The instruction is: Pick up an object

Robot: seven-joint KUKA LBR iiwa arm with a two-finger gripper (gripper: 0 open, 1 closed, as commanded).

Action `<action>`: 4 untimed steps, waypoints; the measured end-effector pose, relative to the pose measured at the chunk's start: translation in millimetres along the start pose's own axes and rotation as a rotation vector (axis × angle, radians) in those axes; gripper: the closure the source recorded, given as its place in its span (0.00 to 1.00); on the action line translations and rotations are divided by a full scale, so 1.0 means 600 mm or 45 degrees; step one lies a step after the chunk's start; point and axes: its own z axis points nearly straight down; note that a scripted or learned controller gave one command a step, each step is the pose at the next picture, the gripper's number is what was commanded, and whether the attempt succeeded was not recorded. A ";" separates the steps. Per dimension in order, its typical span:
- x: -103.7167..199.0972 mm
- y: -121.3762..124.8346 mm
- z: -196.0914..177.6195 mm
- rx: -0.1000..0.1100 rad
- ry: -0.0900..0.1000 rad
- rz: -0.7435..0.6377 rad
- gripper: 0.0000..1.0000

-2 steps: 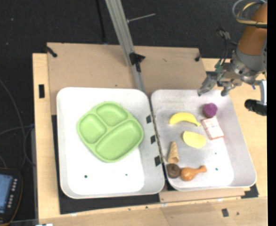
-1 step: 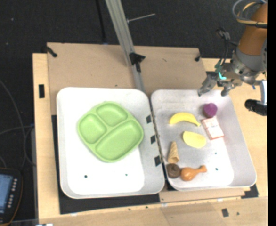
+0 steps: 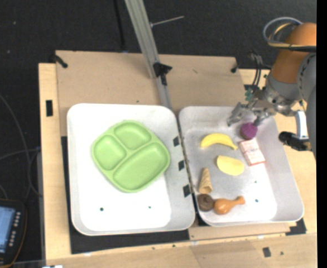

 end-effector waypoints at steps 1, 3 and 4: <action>-0.001 -0.001 0.071 -0.002 0.000 -0.004 0.00; -0.008 0.002 -0.031 -0.013 -0.001 -0.002 1.00; -0.013 0.004 -0.141 -0.018 -0.003 -0.004 1.00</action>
